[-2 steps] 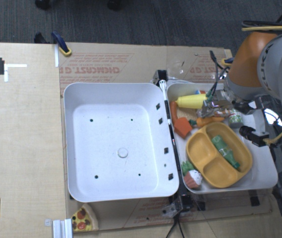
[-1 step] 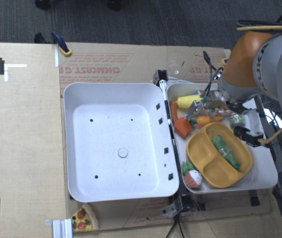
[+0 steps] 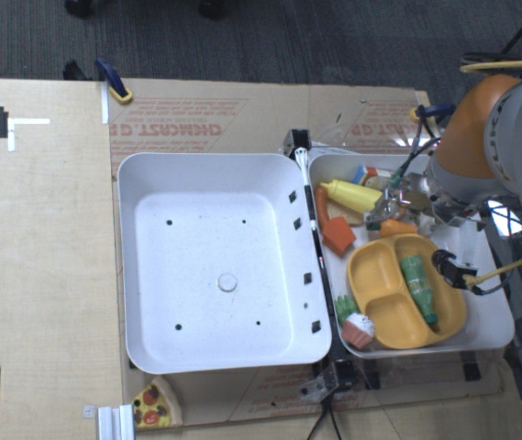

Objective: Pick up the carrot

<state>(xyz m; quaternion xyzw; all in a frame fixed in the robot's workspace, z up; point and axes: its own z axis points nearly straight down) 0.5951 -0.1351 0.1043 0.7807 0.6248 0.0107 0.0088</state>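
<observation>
Where the arm reaches in: right bin (image 3: 494, 324), rear part.
Tool (image 3: 387, 204): low among the toys, beside the yellow bottle (image 3: 352, 193); its grip cannot be told.
Carrot (image 3: 396, 228): orange piece just below the tool, at the yellow divided plate's (image 3: 380, 278) rear rim.
Plate load: green item (image 3: 418, 289).
Left bin (image 3: 141, 246): on the desk (image 3: 31, 273).

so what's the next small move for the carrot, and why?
Probably shift the gripper left and down over the carrot. The carrot lies along the right bin's left wall, beside the orange block, while the gripper sits near the yellow bottle.
</observation>
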